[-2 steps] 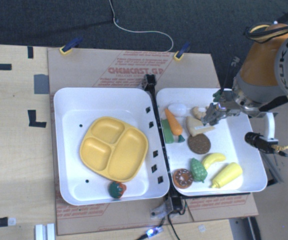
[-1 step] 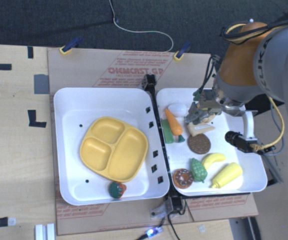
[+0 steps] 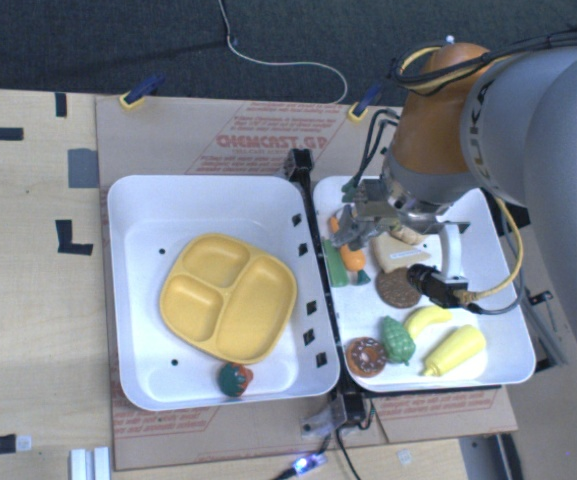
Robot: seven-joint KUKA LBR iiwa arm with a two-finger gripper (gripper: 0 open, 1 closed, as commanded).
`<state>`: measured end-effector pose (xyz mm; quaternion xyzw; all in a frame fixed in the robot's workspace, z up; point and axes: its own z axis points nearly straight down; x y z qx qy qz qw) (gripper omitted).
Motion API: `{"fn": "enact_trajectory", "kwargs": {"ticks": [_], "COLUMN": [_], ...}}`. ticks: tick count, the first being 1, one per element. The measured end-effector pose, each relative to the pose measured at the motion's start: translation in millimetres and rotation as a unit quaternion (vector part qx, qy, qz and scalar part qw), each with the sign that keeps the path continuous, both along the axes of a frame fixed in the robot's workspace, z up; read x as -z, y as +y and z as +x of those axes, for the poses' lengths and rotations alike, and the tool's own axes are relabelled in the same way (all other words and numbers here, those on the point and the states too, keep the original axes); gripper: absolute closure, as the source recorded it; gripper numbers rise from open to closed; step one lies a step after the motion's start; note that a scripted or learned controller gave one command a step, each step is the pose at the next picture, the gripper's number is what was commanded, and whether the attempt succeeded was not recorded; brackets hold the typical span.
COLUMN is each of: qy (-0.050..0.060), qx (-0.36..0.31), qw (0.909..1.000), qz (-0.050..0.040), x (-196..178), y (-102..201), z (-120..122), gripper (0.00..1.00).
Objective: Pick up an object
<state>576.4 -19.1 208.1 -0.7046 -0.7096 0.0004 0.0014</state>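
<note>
Carrot (image 3: 352,259) lies at the right bin's (image 3: 508,368) left wall, directly beneath the end effector (image 3: 360,223), whose opening I cannot tell; crowding from the neighbouring cookie (image 3: 399,288) could spoil a grasp.

text: red print on my cardboard sheet (image 3: 268,140) under the bins, upside down from here, seems to read "CHEMGUARD" | smaller red lines beneath it: too small to read | no other lettering I can read
</note>
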Motion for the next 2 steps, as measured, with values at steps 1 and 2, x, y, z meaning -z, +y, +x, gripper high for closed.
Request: {"fn": "enact_trajectory", "kwargs": {"ticks": [1, 2], "qy": [0.000, -0.001], "qx": [0.000, 0.002], "qw": [1.0000, 1.0000], "qz": [0.0003, -0.0005], "x": [-4, -16], "y": [53, 53], "z": [-7, 3], "gripper": [1.00, 1.00]}}
